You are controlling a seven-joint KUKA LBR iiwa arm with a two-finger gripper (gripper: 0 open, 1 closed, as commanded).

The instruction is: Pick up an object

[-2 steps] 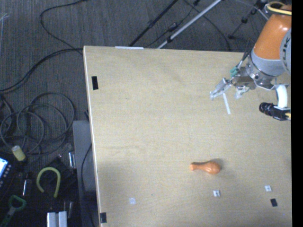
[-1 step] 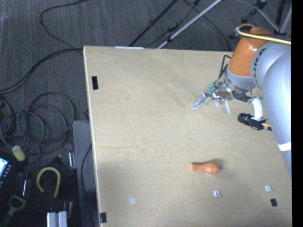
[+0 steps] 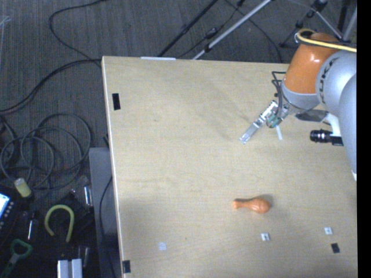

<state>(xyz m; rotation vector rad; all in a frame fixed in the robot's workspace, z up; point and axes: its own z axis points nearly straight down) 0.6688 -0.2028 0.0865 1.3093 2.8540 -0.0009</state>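
Pick not yet done. Gripper [image 3: 250, 134] is hovering above the board [image 3: 174, 155], up and well apart from the orange toy [image 3: 253, 205]; nothing is showing between its fingers; spread unclear. Approach, descent and grasp are remaining.

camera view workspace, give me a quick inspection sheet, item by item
surface: tan board, bare across most of its area, with a few small black and pale markers near its edges.
job's things: one orange pear-shaped object lying on its side, toward the near right of the board.
clutter: nothing seen on the board apart from the markers.
grippers: gripper up and right of the orange object, apart from it, nothing between its fingers; open or shut cannot be told.
cables: black cables looped on the floor left of the board; a yellow cable over the arm's orange band.
surroundings: dark carpet, stand legs behind the board, a green hook-shaped tool on the floor.
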